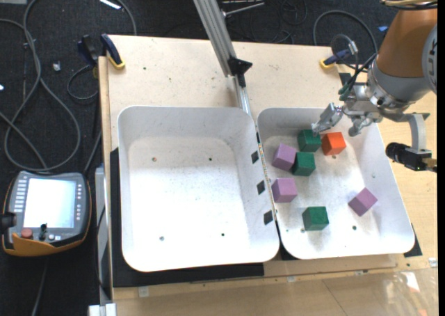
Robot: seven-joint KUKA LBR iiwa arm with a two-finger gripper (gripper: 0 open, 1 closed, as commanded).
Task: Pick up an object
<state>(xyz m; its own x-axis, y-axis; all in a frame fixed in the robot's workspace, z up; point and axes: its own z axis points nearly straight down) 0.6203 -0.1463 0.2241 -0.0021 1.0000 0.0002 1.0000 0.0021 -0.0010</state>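
the gripper (pixel 342 122) hangs spread wide over the orange block (pixel 334 143) in the right bin (pixel 396 196), pale wooden bench (pixel 174 71) below, black cables (pixel 42 99) snaking over dark floor and a teach pendant (pixel 45 211) at left.

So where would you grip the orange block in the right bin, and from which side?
A judgement: take the orange block across two opposite flat faces, coming straight down from above. It is a small cube sitting flat on the right bin floor, with a green block close on its left, so the other pair of faces, toward and away from the camera, looks freer. The claw hovers near it.
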